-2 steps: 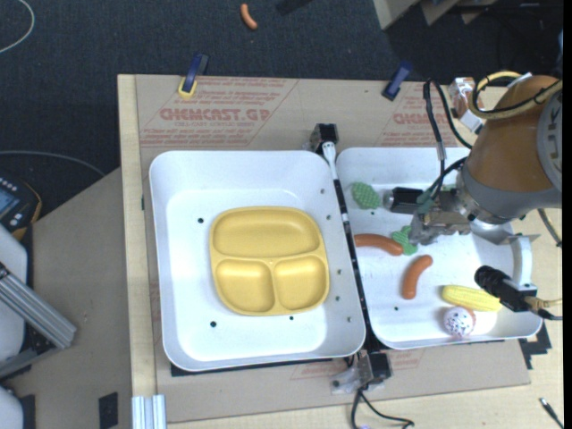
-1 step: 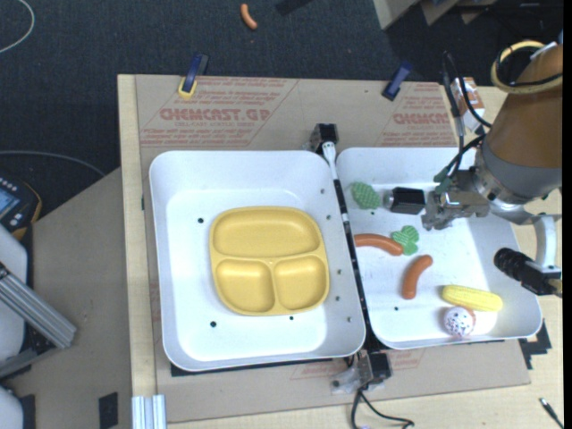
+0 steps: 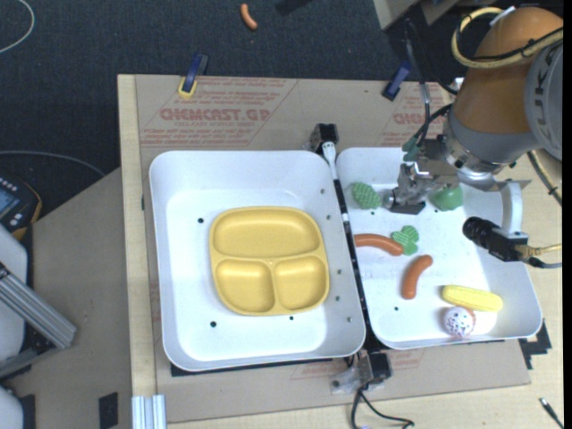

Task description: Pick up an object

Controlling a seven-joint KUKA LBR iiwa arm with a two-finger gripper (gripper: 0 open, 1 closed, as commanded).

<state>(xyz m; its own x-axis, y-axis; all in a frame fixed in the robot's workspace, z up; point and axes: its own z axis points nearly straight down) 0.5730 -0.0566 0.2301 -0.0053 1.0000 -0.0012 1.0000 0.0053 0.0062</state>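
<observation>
The white speckled ball [image 3: 459, 322] lay nearest the camera, in the front corner of the right bin [image 3: 514, 324], with the yellow corn cob [image 3: 472, 298] just behind it. Further back lay a short orange sausage [image 3: 416, 275], tilted, and a longer orange sausage [image 3: 377, 244] whose far end touched a small green piece [image 3: 408, 236]. The hand [image 3: 409, 197] hung low over the rear of the right bin, between a green leafy piece [image 3: 364, 194] on its left in the view and a pale green round piece [image 3: 447, 195] on its right; both sat just beside it, and contact could not be judged. Whether the hand was open or closed could not be told, and nothing was visibly gripped in it. The left bin [image 3: 174, 239] held a yellow divided plate [image 3: 268, 259], well apart from the hand.
</observation>
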